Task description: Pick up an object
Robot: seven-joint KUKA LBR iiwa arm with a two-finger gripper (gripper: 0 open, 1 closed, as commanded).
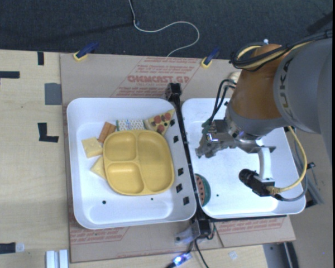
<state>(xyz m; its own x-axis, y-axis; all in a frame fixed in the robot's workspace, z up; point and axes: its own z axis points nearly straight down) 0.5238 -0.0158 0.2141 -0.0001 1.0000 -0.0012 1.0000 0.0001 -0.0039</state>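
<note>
The gripper [210,143] hangs over the right bin [279,205]; whether it is open or closed I cannot tell. The nearby flat disc [201,187], perhaps a light toy, lies against the wall, so grip its free edge.

Looks like a robotics lab or test cell, not a home or a shop. Shown by an industrial grey arm [301,71] with an orange band [257,88] reaching over a counter [22,149] of plain board, with black tape marks [44,133] as reference, two shallow white bins [78,166] clamped side by side on a printed cardboard sheet [151,80], blue clips [86,50] at its corners, and loose cable [167,29] across dark carpet [56,10]. Also by toy items for practice: a yellow sectioned plate [138,162] and small play-food pieces [100,144].
</note>
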